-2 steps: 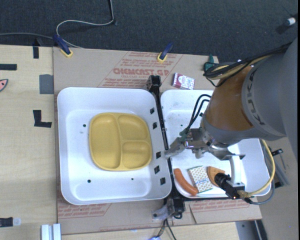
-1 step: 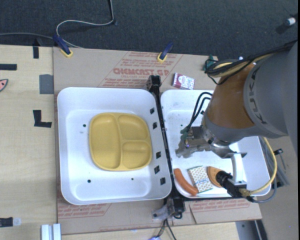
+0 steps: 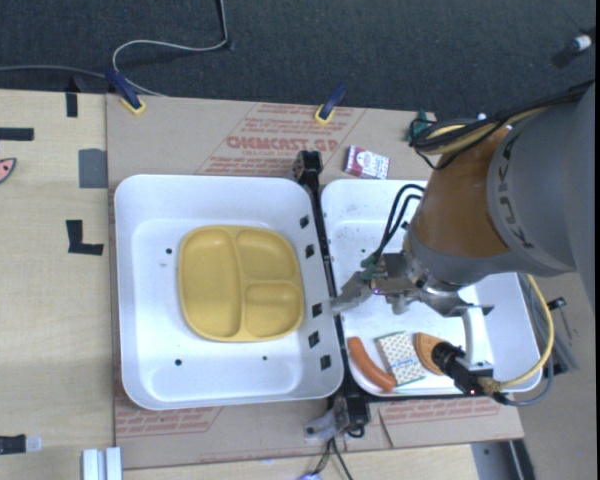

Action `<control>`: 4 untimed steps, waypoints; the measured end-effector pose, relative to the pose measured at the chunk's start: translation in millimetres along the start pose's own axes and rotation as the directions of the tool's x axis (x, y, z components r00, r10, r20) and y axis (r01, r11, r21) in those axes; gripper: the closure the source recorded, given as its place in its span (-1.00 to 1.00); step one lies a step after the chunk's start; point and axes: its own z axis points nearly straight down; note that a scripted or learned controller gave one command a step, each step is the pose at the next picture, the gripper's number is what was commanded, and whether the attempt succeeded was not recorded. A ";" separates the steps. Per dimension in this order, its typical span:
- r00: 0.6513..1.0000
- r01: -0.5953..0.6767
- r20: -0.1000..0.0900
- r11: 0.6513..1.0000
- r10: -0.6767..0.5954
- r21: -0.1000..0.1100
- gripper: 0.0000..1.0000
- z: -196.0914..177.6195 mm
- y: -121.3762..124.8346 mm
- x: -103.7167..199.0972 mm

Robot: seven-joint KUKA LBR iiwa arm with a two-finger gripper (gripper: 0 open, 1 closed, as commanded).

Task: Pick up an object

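Observation:
The grey arm with its orange band (image 3: 470, 193) hangs over the right bin (image 3: 360, 218). Its gripper (image 3: 373, 290) sits low near that bin's left wall, above the bin floor. In front of it, at the bin's near edge, lie an orange-red sausage (image 3: 370, 364), a small patterned blue-and-white card-like piece (image 3: 400, 358) and a yellow-orange object (image 3: 437, 352) partly under the arm's cabling. Nothing shows in the gripper. The arm's body hides much of the right bin.
A yellow divided plate (image 3: 242, 281) lies in the left bin (image 3: 140, 268). A black divider with clips (image 3: 318, 258) runs between the bins. A small red-and-white packet (image 3: 365, 162) lies on the cardboard behind the right bin.

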 end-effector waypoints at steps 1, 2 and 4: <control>1.000 -0.001 0.001 1.000 0.001 -0.001 -1.00 9.3 -0.3 18.3; 1.000 0.001 0.000 1.000 -0.001 0.000 1.00 0.0 0.0 19.1; 1.000 0.002 -0.001 1.000 -0.002 0.001 1.00 -9.2 0.2 19.9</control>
